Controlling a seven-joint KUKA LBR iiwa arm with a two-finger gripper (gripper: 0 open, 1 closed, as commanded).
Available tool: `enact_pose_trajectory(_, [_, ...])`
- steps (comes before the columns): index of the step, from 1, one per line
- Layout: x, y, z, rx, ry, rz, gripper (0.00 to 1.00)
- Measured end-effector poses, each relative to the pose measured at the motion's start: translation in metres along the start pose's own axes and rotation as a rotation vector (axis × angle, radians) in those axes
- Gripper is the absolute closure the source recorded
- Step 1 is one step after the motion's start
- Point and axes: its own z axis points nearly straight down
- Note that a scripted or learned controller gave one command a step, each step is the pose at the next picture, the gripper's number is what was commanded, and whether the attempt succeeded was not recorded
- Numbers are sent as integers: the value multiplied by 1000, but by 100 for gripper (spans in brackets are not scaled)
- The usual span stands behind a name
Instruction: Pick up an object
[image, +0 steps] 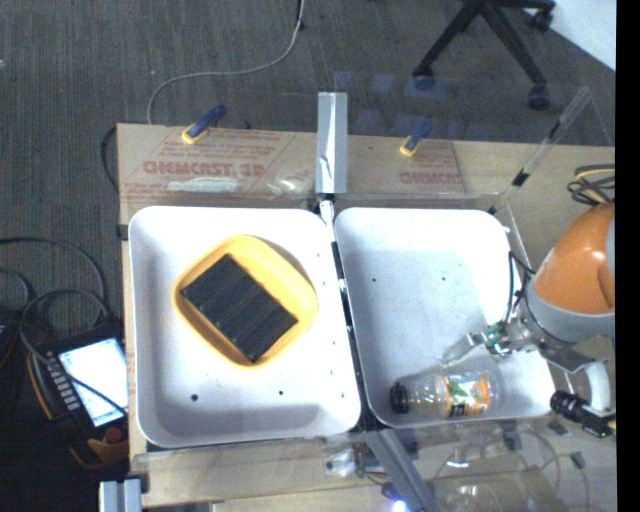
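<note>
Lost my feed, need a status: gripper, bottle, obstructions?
Gripper low in right bin, just above bottle. Bottle lying flat, not held. Yellow sponge in left bin, clear of it.

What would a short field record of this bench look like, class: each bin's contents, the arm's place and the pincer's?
left bin: yellow dish with a dark ridged block lying in it
right bin: clear bottle, dark cap, lying on its side near the front wall
arm: over the right bin's right edge
pincer: just above the bottle, grip unclear
</note>
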Motion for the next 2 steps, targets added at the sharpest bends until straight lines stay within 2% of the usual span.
enact_pose_trajectory(1, [2, 1, -6, 2, 4, -2, 100])
enact_pose_trajectory(2, [-23, 27, -4, -2, 0, -58, 100])
